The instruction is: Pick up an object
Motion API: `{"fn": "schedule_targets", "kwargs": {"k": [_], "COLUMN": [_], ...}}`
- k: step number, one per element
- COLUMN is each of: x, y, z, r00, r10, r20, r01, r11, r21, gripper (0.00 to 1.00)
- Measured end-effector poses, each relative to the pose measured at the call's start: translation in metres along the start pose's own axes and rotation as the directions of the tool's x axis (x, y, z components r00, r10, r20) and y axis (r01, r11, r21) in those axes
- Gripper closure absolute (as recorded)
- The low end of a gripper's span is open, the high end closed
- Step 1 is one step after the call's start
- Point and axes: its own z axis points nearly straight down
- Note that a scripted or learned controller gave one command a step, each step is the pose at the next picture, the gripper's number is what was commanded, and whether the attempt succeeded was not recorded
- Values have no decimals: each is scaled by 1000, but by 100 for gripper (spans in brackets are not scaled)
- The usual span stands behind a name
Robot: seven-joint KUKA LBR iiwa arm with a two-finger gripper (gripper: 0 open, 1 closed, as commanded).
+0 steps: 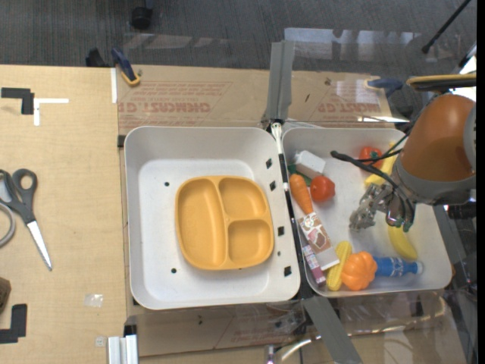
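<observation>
So my metal two-finger gripper [367, 212] is hanging low in the right shallow white plastic bin [432, 279], over a bare patch of its floor. The fingers [361, 218] look slightly parted with nothing between them, so I'm not holding anything.

Stuff around the fingers: the yellow plastic banana [402, 241] lies just to the right of them, partly tucked under my wrist. Below the fingers sits the small orange toy pumpkin [358, 271], touching a little yellow corn piece [341, 255] on its left, and the blue plastic bottle [395, 267] lies on its side to the pumpkin's right. Left of the fingers there's the red toy tomato [323, 189] beside the orange plastic carrot [301, 193], with a brown snack packet [314, 232] below those. Above the fingers is another red round piece [369, 155], can't tell what exactly.

Way off left, the other white bin [144, 226] holds a yellow-orange divided plastic plate [224, 222], and grey-handled scissors [29, 214] lie on the wooden tabletop [61, 279].
</observation>
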Motion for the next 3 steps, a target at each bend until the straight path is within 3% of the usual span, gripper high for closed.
{"fn": "schedule_targets", "kwargs": {"k": [1,2,3], "x": [-17,38,82], "y": [-31,-20,19], "z": [-2,0,0], "r00": [921,1000,987], "r10": [-390,-4,164], "r20": [4,-1,-2], "r01": [390,4,-164], "r11": [921,1000,987], "r21": [2,0,1], "gripper": [100,100,100]}}
